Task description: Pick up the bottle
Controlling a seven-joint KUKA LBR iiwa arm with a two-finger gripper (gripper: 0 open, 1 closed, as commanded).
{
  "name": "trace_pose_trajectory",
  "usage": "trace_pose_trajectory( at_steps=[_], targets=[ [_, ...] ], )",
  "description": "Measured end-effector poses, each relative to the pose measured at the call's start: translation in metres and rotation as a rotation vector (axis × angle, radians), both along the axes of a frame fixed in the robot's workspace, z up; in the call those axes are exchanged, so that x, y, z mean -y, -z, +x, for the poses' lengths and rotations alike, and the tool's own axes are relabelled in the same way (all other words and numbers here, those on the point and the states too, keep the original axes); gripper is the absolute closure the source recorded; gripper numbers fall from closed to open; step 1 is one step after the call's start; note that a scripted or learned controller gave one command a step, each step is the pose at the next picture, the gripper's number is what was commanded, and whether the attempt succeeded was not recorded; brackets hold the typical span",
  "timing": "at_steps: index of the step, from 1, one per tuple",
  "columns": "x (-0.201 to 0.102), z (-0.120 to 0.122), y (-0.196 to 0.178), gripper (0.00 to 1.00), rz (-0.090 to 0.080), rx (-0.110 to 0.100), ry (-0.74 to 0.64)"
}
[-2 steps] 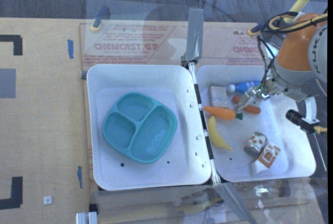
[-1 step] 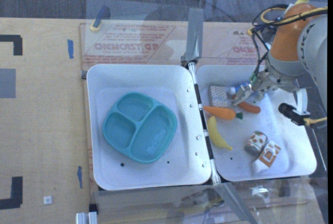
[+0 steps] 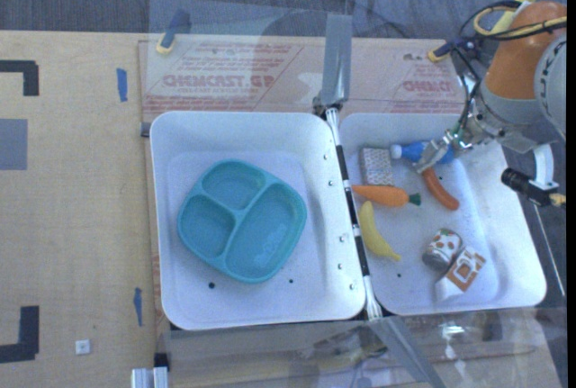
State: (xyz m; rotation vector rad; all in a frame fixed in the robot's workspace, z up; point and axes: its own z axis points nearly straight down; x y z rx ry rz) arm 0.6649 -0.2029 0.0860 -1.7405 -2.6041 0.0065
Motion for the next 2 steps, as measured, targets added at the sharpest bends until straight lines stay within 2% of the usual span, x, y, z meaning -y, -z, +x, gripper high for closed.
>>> trace_pose_trajectory(
  at_steps=[1,2],
  targets=[
    [0.0,0.0,-0.01,1.0,-0.005,-0.002,-0.005],
    [-0.048,0.004,-0.119,1.0,-0.004,0.015,0.052]
  ],
)
